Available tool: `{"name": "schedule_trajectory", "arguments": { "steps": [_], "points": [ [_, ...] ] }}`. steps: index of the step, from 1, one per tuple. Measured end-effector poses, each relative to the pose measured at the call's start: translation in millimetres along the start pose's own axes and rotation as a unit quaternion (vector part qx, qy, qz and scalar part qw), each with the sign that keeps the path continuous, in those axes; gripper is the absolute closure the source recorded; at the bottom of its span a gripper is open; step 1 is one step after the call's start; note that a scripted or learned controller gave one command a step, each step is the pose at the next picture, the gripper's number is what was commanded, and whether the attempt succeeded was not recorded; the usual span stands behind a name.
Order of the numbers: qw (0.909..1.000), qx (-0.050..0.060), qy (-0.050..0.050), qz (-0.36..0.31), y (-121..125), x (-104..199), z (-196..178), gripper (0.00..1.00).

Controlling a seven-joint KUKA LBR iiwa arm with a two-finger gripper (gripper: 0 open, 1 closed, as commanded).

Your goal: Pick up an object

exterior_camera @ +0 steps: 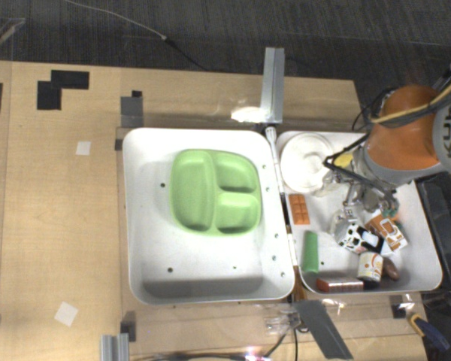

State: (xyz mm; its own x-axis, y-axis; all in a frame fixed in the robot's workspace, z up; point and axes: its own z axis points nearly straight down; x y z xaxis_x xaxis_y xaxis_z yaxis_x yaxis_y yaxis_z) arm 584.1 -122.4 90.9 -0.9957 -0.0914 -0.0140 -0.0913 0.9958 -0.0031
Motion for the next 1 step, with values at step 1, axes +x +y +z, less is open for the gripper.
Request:
{"name": "schedule_trajectory", "arguments": {
  "steps": [1],
  "points": [
    [0.9999, 0.001, -0.002, -0.014, -30.2, 42.1, -0.8, 0.00]
  ]
}}
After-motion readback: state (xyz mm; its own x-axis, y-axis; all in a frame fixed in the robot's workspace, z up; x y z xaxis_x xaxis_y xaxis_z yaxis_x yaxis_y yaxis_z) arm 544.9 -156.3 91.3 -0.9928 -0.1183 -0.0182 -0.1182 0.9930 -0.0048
